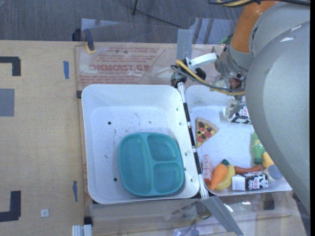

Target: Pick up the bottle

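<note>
Two bins point(133, 95) sit under my camera, and the bottle point(257, 149), as best I can judge, is the green object at the right bin's three o'clock edge, half hidden by the arm point(280, 82). My gripper point(235, 107) hangs toward twelve o'clock of that bin, near a small carton; I cannot tell its state. I read this as the approach step. Next I need it moved toward five o'clock, over the bottle, before descending.

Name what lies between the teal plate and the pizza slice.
The two bins' adjoining walls, side by side, as seen in the camera view.
</note>
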Robot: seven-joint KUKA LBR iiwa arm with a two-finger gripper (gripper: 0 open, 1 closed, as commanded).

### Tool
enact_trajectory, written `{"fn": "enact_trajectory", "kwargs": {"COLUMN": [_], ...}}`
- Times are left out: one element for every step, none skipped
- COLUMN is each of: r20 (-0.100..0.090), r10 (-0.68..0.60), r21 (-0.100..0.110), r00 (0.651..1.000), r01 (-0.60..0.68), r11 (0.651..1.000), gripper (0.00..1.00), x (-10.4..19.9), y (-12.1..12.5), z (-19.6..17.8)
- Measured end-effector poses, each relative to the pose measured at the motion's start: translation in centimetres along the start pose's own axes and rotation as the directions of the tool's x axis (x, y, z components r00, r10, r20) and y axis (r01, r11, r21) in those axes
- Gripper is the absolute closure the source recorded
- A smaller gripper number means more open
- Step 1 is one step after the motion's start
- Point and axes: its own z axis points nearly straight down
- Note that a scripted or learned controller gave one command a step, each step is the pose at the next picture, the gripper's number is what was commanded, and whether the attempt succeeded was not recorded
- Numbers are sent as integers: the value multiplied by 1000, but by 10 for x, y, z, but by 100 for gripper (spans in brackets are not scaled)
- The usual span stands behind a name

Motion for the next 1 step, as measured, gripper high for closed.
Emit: {"fn": "enact_trajectory", "kwargs": {"r20": [6], "r10": [-21], "r21": [3], "r00": [1000], "r01": [20], "r11": [1000], "gripper": [0], "x": [-59], "y": [52], "z": [20]}}
